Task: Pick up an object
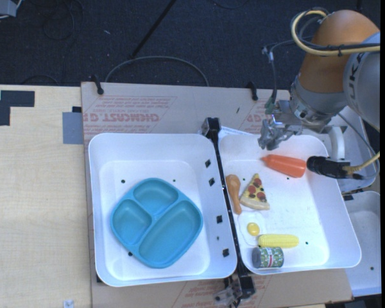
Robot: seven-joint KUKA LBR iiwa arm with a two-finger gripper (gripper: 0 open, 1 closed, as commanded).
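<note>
Grey arm with orange band reaches in from the right; end effector sits over the far edge of the right-hand shallow white plastic bin. Cannot tell from this view how the end effector is set. Nothing visibly gripped.

Orange plastic carrot lies just below and slightly right of the end effector, on the bin floor, apart from it. Triangular toy pizza slice with red toppings lies further below, slightly left; tan wooden spoon-shaped piece touching or just beside its left edge. Small yellow round piece, yellow toy corn cob and small green-labelled can sit well below, near the bin's front rim.

Left-hand white bin, well left of the end effector, holds a blue three-compartment plastic plate. Both bins rest on the desk.
</note>
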